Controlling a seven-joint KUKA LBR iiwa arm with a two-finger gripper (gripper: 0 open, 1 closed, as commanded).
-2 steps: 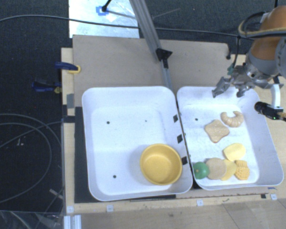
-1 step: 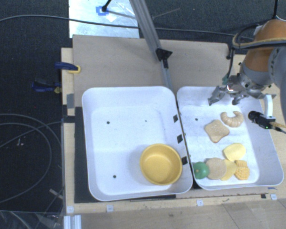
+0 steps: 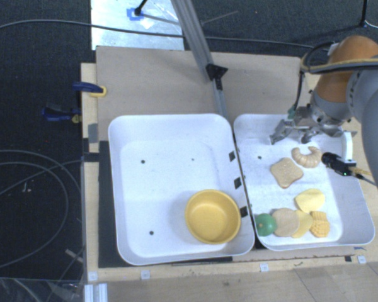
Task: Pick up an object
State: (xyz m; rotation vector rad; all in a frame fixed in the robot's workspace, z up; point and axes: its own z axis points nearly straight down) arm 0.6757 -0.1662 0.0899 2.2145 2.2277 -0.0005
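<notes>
Tan croissant lies just below the hand.

Grey arm, orange band, black cable
</notes>
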